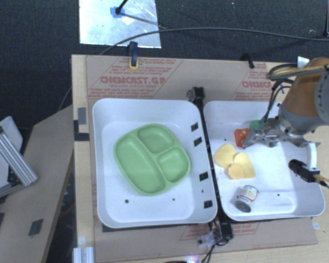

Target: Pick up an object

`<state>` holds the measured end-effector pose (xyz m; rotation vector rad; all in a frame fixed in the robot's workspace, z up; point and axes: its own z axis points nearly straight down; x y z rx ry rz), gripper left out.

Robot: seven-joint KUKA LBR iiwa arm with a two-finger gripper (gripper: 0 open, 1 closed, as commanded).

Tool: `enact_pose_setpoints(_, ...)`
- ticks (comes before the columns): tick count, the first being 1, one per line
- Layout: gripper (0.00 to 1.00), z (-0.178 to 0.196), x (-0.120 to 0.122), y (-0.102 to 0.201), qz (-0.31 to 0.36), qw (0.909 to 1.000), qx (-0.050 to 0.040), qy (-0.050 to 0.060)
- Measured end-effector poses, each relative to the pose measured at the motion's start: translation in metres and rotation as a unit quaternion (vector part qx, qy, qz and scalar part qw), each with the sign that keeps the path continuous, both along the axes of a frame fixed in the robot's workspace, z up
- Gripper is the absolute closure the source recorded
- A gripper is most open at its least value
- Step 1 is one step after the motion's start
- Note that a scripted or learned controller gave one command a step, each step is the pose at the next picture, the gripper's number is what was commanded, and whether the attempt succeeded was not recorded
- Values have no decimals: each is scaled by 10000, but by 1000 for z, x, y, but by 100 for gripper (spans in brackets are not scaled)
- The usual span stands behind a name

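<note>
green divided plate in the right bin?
No. The green divided plate lies in the left bin; the right bin holds yellow pieces, a small can and a red item.

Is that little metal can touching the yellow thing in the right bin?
Apart. The camera view shows the can lying nearer the front of the right bin, with a strip of bare white floor between it and the yellow thing.

Matt green plastic plate (152, 159), glossy white plastic bins (107, 147).
</note>
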<state>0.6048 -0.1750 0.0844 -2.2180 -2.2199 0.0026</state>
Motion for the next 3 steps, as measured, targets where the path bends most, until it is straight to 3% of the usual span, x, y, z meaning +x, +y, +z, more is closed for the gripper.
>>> enact_pose_setpoints(1,100,12,1,-1,-2,10000,-6,-15)
enact_pose_setpoints(3,100,117,10,14,27,10000,-13,-37)
